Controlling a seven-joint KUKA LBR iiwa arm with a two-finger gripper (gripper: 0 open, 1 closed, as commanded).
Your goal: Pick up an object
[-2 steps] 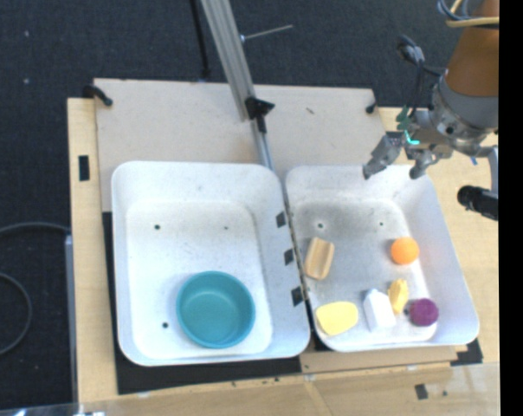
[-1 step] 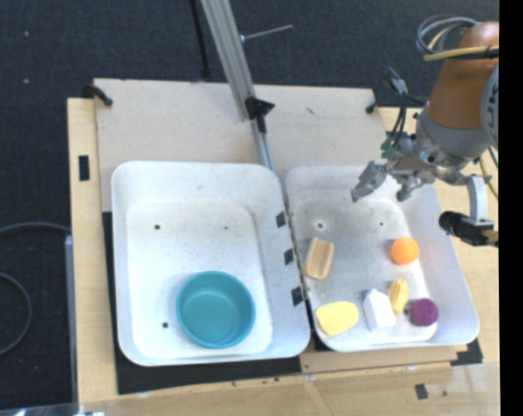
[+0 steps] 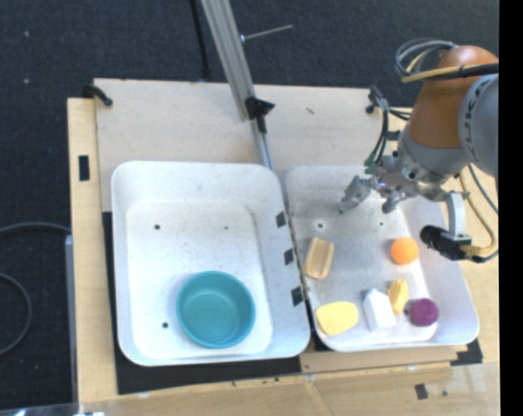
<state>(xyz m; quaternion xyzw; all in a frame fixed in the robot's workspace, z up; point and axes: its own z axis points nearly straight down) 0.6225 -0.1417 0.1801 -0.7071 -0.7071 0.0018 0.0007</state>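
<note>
Six small things lay in the right bin (image 3: 331, 189): a tan block (image 3: 319, 258) by the left wall, a yellow pad (image 3: 336, 317) at the front, a white bottle (image 3: 379, 308), a yellow piece (image 3: 399, 295), an orange ball (image 3: 404, 250) and a purple ball (image 3: 422, 311). Left bin (image 3: 140, 189) occupied by a teal bowl (image 3: 214, 308). Both bins carried side by side on the counter (image 3: 175, 120).

Gripper (image 3: 371, 194) poised over the bare rear floor of the right bin, well apart from every thing. Jaws seemingly spread, with nothing between them.

No target named; tan block judged the easiest choice, being isolated from the cluster at the front. Probably light and somewhat soft, like foam or sponge, so likely to yield under pressure rather than slip. Best taken across its narrow width, near mid-length, with clearance kept from the adjacent wall. Balls judged light but prone to roll away. Bottle and yellow piece touching or nearly so, hence awkward to separate.
</note>
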